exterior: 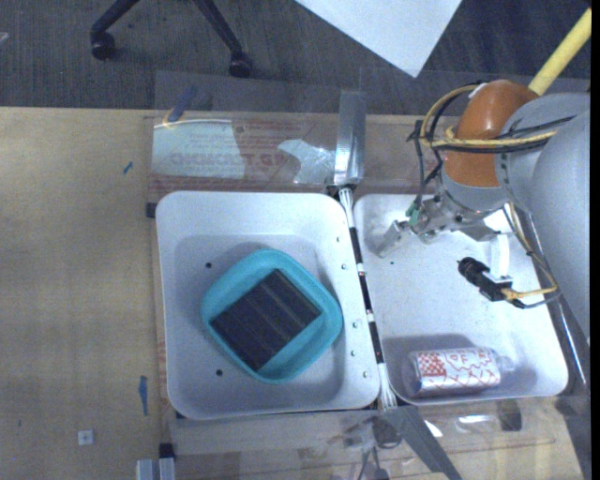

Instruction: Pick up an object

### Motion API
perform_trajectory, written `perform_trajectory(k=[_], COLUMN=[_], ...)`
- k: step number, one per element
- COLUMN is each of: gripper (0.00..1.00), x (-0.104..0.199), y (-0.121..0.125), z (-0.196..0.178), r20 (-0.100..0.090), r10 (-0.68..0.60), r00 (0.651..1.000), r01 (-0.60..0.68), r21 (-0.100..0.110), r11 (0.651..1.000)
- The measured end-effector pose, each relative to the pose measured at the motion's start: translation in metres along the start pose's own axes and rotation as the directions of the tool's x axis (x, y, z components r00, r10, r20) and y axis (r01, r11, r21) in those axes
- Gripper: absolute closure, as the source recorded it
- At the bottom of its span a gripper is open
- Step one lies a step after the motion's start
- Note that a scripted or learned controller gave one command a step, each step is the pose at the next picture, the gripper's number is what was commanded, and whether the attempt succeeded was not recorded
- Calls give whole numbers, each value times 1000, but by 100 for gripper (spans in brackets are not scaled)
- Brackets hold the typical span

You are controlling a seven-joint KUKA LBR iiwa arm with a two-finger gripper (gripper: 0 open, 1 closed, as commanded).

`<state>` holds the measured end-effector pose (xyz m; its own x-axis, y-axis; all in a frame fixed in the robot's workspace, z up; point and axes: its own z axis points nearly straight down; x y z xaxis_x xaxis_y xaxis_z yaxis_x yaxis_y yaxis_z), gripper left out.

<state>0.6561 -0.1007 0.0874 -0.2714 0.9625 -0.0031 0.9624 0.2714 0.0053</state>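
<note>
Two shallow white bins sit side by side on a wooden bench point(66, 281): the left bin point(178, 281) and the right bin point(431, 309), with their inner walls meeting along a seam. The grey arm point(553, 159) enters from the right and is cut off by the frame edge. Its bulk and orange band point(487, 122) cover the far right corner of the right bin.

The gripper point(389, 236) hangs low over the far left corner of the right bin, close to the wall. From this slant it is too small and blurred to tell whether it is released or clenched.

A teal dish point(234, 283), square with rounded corners, lies turned diagonally in the middle of the left bin. A dark ribbed panel point(265, 319) rests in it and hides its floor. A red-and-white packet point(455, 368) lies on its side along the near wall of the right bin, well apart from the gripper, and its print is unreadable.

Behind the left bin, a clear plastic sheet point(225, 155) lies flat on the bench, its lettering faint. Beyond the bench, dark carpet point(56, 66) carries a chair base point(225, 37), a white sheet point(384, 23) and a yellow rod point(562, 52), all three cut off by the top edge.
</note>
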Motion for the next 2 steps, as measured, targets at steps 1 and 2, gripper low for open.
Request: perform_trajectory(k=[1, 2], gripper=[0, 0], x=[-41, -39], y=[-68, -124], z=[-62, -92], r20=[-2, -2], r10=[129, 231], r00=[992, 973], r01=[-129, -231], r21=[6, 7], r11=[992, 973])
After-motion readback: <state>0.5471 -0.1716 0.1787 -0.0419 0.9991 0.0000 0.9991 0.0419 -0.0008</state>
